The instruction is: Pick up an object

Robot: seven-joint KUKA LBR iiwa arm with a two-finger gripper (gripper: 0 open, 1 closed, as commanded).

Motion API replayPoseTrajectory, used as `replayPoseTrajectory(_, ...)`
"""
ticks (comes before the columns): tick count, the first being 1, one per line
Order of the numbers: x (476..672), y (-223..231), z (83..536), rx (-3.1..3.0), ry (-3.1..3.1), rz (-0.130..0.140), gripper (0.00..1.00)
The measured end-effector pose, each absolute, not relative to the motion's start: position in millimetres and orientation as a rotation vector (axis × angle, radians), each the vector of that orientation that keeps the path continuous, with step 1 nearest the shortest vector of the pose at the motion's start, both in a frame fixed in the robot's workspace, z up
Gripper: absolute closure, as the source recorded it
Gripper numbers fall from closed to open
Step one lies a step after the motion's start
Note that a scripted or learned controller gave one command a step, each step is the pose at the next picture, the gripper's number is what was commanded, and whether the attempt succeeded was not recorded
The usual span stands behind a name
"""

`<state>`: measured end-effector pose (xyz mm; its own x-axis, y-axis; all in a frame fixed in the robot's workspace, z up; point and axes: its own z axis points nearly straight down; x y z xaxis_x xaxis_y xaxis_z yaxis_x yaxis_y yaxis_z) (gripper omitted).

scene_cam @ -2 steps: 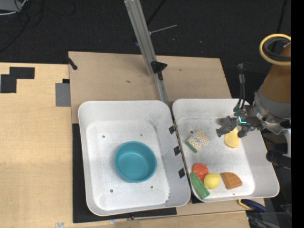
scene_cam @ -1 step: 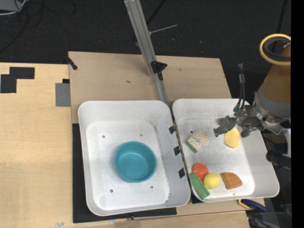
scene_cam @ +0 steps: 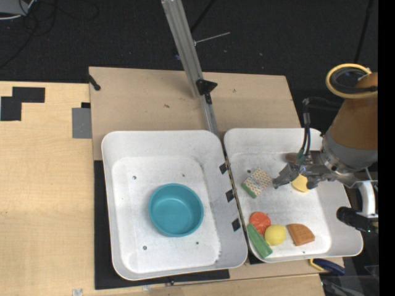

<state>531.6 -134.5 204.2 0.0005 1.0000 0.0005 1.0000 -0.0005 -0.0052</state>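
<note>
Left bin [scene_cam: 123, 165] holds one teal bowl [scene_cam: 176, 209], with open floor around it. Right bin [scene_cam: 271, 143] holds six small items; hand [scene_cam: 295, 177], grip unclear, beside a yellow piece [scene_cam: 301, 184].

A bowl [scene_cam: 176, 209] sits in the left bin [scene_cam: 123, 147]. In the right bin [scene_cam: 259, 140], a sponge [scene_cam: 257, 181] lies behind a tomato [scene_cam: 260, 221], lemon [scene_cam: 275, 234] and bread [scene_cam: 300, 234].

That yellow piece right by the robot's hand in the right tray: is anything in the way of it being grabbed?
Nothing visible blocks it. The yellow piece lies right beside the gripper, apart from the mesh pad to its left and the toy food cluster nearer the tray's front.
</note>
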Motion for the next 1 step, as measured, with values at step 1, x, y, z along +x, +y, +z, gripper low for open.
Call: replayPoseTrajectory(1,527.3,-138.1,142.2,-2.218,-2.218,0.006,0.00)
